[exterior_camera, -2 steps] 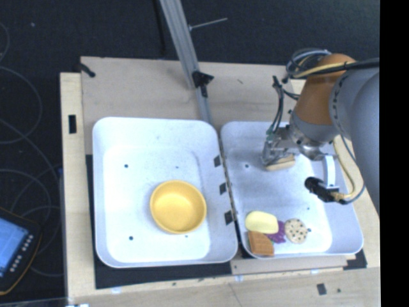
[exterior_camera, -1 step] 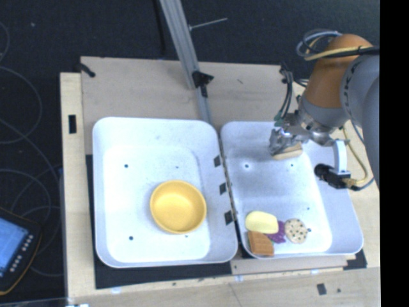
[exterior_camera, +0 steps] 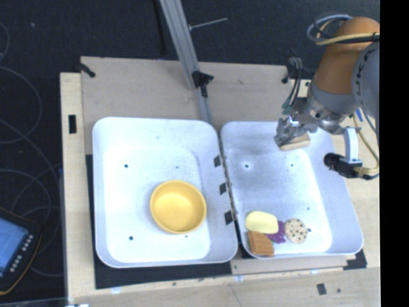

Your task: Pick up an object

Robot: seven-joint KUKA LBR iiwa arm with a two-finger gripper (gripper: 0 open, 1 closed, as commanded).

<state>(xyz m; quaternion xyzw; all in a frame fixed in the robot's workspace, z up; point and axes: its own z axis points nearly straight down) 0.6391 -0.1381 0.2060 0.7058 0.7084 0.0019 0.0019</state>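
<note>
My gripper (exterior_camera: 289,135) hangs over the far right part of the right bin (exterior_camera: 332,190), shut on a small tan block (exterior_camera: 298,143) that shows at its fingertips. At that bin's near edge lie a pale yellow rounded piece (exterior_camera: 261,221), a brown wedge (exterior_camera: 260,243), a purple piece (exterior_camera: 278,236) and a round speckled cookie (exterior_camera: 295,230), all close together. A yellow bowl (exterior_camera: 177,206) sits upright in the left bin (exterior_camera: 115,146).
A slanted metal post (exterior_camera: 182,37) rises behind the bins and meets the bench near their shared wall. Clips (exterior_camera: 223,187) line the divider between the bins. A black cable fitting (exterior_camera: 342,164) sits by the right bin's right rim.
</note>
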